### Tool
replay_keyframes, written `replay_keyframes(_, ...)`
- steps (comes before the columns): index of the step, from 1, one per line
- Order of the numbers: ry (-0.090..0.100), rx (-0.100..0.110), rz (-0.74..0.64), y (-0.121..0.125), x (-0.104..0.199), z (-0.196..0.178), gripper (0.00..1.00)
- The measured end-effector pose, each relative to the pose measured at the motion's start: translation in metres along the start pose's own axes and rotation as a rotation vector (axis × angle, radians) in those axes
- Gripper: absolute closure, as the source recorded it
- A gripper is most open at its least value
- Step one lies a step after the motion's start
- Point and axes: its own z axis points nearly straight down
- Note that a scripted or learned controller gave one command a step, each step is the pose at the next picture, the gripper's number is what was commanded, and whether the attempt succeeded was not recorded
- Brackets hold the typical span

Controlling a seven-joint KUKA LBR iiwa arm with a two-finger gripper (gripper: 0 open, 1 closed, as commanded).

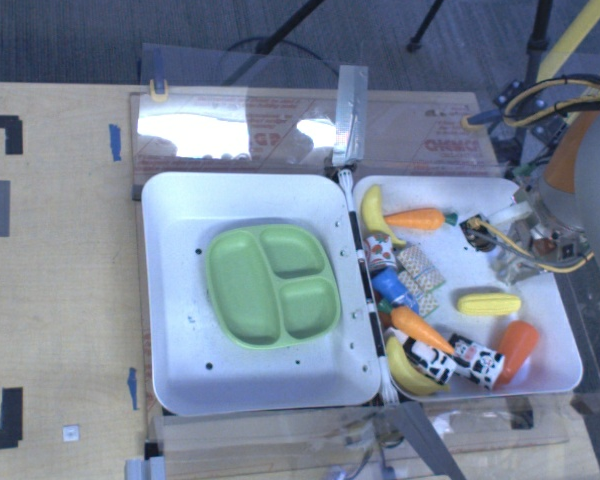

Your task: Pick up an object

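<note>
A grey robot arm is reaching in from the right over the right-hand bin (565,368), its gripper (510,258) hanging above the bin's upper right part amid a tangle of yellow cables (540,98). Nothing is showing between the fingers, and whether they are spread or pressed together cannot be told from this angle.

The toys are lying loose below and to the left of the gripper. A yellow corn cob (489,304) is resting just below it, with an orange-red pepper-like toy (518,346) near the bin's lower right corner. A carrot (413,219) is lying well to the gripper's left beside a banana (373,211) at the bin's upper left. Down the left wall a small printed can (381,253), a checkered packet (417,268) and a blue toy (390,287) are crowding together. A second carrot (420,328) is slanting across the lower part, touching a second banana (412,375) and a black-and-white cow-patterned carton (475,360) lying on its side.

In the left-hand bin (170,208), well apart from the gripper, a green divided plate (272,285) is sitting near the middle.
</note>
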Motion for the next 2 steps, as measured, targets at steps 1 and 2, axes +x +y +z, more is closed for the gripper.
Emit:
replay_keyframes(1,0.009,-0.005,-0.002,-0.0022,-0.0058,-0.0010,1.00)
replay_keyframes(2,0.011,-0.007,-0.003,-0.0032,-0.0091,-0.0013,1.00)
